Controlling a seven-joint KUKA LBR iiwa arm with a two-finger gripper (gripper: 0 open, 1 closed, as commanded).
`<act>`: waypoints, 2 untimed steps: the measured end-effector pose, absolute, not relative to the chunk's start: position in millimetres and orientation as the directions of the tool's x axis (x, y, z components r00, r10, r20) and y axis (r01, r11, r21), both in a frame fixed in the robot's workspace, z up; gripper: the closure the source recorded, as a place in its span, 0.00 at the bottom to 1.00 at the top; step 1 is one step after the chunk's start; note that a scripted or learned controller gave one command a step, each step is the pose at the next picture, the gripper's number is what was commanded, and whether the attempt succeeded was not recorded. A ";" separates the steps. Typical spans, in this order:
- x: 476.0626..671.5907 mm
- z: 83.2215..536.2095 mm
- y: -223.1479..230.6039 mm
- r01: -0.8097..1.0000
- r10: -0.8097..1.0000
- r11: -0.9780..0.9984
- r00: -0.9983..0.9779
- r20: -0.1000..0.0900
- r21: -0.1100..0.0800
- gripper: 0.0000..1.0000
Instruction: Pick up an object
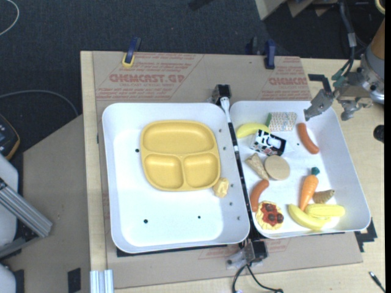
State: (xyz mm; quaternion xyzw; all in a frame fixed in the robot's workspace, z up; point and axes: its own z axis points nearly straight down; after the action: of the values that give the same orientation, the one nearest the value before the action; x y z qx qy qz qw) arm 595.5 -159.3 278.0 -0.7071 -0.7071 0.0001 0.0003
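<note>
The grey two-finger gripper (pixel 330 104) hangs over the far right corner of the right-hand shallow white bin (pixel 352 163), reaching in from the right; its fingers (pixel 317 107) stand apart with nothing between them. Just below and to the left of it, near but not touching, lies a slim orange-red toy sausage (pixel 308 137), tilted along the bin floor. Left of that sit a small pale checked block (pixel 282 121), a black-and-white spotted toy (pixel 267 142) and a yellow banana (pixel 250 129) tucked against the bin's left wall. Toward the middle there is a round tan disc like a biscuit (pixel 277 167), touching a beige wedge (pixel 257 165). Further down I see an orange carrot with a green top (pixel 308 187), a second reddish sausage (pixel 258 192), a small round pizza with red topping (pixel 270 215) and a pair of yellow bananas (pixel 317 215) at the near edge, with a brownish lump (pixel 324 195) just above them. The left-hand shallow white bin (pixel 122 182) holds a yellow three-compartment plastic tray (pixel 179 153) — and a small pale yellow lump (pixel 221 188) rests just beside the tray's lower right corner. Both bins sit on a cardboard-covered worktop (pixel 183 75), held by a yellow clamp (pixel 129 55) and a blue clamp (pixel 269 52) at the far edge.
</note>
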 end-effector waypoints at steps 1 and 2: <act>597.8 214.9 -159.5 1.000 1.000 0.000 0.000 0.002 -0.006 0.00; 590.9 153.4 -162.3 1.000 1.000 -0.001 0.001 0.002 -0.007 0.00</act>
State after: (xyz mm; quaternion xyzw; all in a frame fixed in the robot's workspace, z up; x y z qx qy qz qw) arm 590.9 -162.3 153.4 -0.7073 -0.7069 0.0019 0.0033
